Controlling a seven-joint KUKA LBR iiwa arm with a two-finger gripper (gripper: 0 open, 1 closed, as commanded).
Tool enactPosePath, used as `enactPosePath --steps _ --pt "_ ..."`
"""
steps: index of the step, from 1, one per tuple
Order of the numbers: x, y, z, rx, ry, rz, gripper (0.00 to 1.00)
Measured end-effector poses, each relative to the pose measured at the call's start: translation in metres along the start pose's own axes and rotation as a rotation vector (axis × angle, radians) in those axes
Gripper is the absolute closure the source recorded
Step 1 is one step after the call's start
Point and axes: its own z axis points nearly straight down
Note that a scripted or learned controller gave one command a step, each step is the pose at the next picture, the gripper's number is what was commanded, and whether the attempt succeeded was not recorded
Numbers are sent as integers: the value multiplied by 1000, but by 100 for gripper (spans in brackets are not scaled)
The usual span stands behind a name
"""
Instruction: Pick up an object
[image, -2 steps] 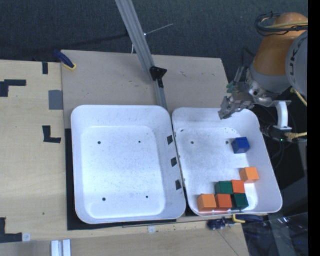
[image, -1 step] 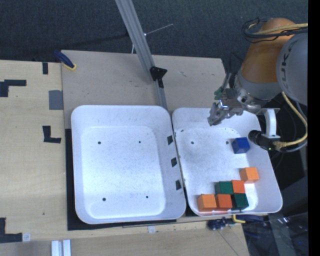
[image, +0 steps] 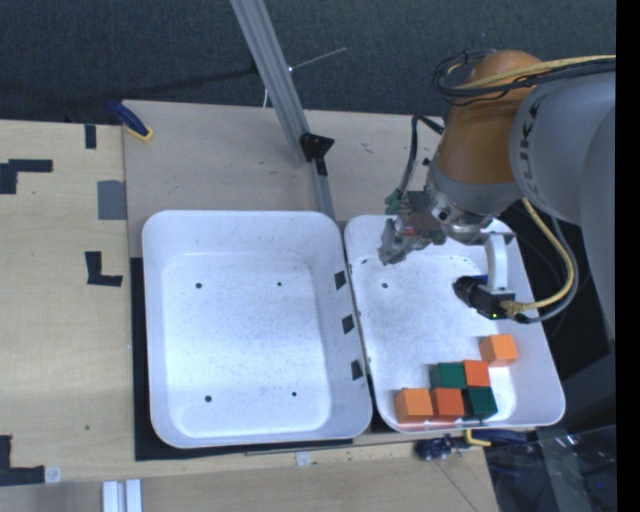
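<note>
Blocks, orange and green, sit bunched in the near right corner of the right bin (image: 380, 330), at the tabletop's near right. One orange block (image: 413, 403) lies at the cluster's left end, with a second orange block (image: 448, 401) touching it on the right. A green block (image: 449, 376) rests just behind that pair, and a darker green block (image: 482, 401) closes the row's right end. Another orange block (image: 477, 374) lies between the two green ones, and a last orange block (image: 498, 348) stands a little apart toward the bin's right wall.

Well away from them, the gripper (image: 396, 246) hangs over the far left corner of the same bin, close to the rim it shares with the left bin (image: 250, 330). Its fingers are dark and small against the white floor; whether they are parted or closed cannot be told, and nothing is seen between them. The grey arm (image: 560, 130) with its orange band (image: 480, 130) reaches in from the right.
</note>
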Motion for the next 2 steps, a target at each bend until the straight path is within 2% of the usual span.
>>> enactPosePath --steps 1,2 --pt "44 -22 -7 -1 0 0 100" --pt "97 -48 2 1 -1 0 100"
